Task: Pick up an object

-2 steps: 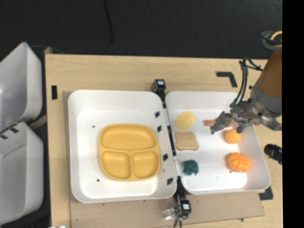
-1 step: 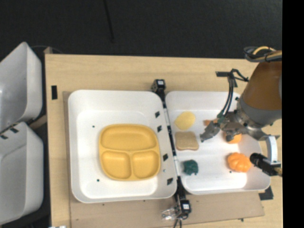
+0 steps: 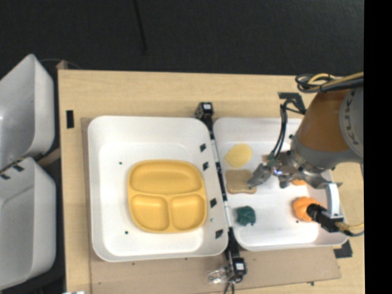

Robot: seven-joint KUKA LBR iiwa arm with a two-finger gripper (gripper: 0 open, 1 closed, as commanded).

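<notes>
In the right bin (image 3: 269,241), the tan slab (image 3: 240,181) (long axis left-right) meets the end effector (image 3: 262,175), grip unclear.

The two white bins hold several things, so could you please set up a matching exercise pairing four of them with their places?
Things:
1. yellow divided tray
2. pale yellow round piece
3. dark green object
4. orange object

Places:
A. right bin, near its front edge beside the divider
B. middle of the left bin
C. right bin, front right part, under the arm
D. right bin, toward the back, just above the tan slab

Pairs: 1-B, 2-D, 3-A, 4-C
</notes>
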